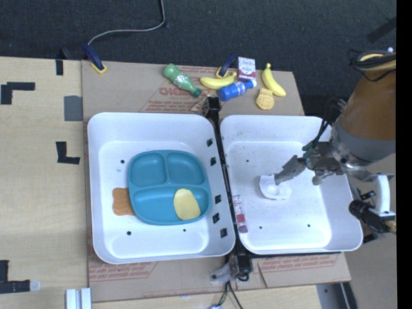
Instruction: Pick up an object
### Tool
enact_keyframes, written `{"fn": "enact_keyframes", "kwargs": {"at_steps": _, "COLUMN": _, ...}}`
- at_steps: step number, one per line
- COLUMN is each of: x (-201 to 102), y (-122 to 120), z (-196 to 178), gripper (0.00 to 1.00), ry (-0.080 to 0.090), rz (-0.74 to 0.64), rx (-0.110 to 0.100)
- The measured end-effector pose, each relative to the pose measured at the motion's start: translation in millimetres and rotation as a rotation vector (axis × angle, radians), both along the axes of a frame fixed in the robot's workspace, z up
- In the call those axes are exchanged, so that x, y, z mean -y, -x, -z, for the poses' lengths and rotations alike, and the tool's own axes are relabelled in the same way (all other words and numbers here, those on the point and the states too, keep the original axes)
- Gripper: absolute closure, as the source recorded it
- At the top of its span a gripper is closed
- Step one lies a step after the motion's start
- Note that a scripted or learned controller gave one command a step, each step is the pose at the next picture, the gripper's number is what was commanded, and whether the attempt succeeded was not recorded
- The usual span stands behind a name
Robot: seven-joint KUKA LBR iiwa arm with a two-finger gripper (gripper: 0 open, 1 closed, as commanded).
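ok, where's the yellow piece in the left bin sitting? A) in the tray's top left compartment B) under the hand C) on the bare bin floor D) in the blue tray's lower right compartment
D: the yellow piece lies in the lower right compartment of the blue tray in the left bin, while the hand is over the right bin.

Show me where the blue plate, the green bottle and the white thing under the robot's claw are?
Blue plate [154, 172]: camera view, on its upper left compartment.
Green bottle [181, 80]: camera view, on its body.
White thing [275, 190]: camera view, on its flat round base.
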State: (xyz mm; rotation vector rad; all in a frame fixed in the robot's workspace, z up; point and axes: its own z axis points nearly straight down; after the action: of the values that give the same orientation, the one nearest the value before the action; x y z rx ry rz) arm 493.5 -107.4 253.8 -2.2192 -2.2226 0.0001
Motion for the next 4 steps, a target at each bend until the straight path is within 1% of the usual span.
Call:
{"fn": "enact_keyframes", "kwargs": {"at_steps": 1, "x": -11.7, "y": -44.9, "z": 98.3, "gripper": 0.0, "ry": -0.001, "rz": 0.001, "rx": -0.004}}
{"fn": "enact_keyframes", "kwargs": {"at_steps": 2, "x": 14.4, "y": -73.1, "z": 166.6, "gripper": 0.0, "ry": 0.001, "rz": 0.001, "rx": 0.004}}
{"fn": "enact_keyframes", "kwargs": {"at_steps": 3, "x": 14.6, "y": -74.1, "z": 155.8, "gripper": 1.0, "ry": 0.002, "rz": 0.001, "rx": 0.008}}
{"fn": "enact_keyframes", "kwargs": {"at_steps": 4, "x": 14.6, "y": -73.7, "z": 156.7, "gripper": 0.0, "ry": 0.002, "rz": 0.001, "rx": 0.007}}
